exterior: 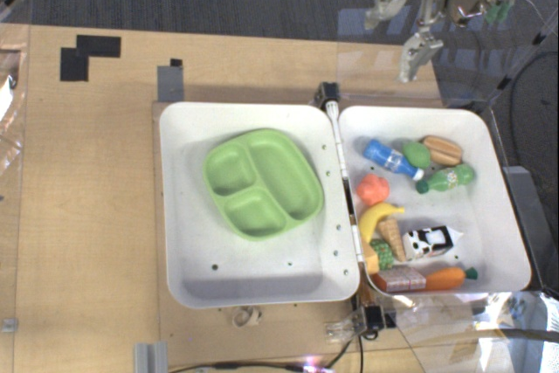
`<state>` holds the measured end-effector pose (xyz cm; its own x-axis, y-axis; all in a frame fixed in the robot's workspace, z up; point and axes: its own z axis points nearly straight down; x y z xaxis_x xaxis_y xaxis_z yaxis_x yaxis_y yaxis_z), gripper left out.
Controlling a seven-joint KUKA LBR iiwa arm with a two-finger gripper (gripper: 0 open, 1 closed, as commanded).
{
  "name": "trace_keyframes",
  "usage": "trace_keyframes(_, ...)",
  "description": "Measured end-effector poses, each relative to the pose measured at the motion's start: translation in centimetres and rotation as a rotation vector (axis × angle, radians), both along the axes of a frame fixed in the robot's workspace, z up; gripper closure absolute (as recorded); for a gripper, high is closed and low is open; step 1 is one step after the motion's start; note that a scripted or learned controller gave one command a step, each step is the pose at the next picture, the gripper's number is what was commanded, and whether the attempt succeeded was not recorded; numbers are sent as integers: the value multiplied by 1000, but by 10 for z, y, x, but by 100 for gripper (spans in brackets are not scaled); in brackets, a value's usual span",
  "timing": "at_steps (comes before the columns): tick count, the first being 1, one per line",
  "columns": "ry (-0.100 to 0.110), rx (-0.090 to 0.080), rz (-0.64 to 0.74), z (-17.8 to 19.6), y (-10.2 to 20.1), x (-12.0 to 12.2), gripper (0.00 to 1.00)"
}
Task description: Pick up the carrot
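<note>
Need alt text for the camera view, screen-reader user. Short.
The carrot lies untouched at the near edge of the right bin, beside a red box, with the gripper high above the bin's far edge. The same bin holds a banana, blue bottle and other toy food; the left bin holds a green divided plate.

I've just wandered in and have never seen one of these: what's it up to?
The robot arm is meant to pick up the carrot, which lies at the near edge of the right bin among other toy foods. Its gripper hangs beyond that bin, holding nothing. The left bin holds a green plate.
</note>
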<state>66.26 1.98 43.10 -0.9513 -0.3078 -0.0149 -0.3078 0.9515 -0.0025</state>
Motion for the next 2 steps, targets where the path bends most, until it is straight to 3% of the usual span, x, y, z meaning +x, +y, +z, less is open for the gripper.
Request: trace_keyframes(2, 0, 0, 0, 0, 0, 0, 0)
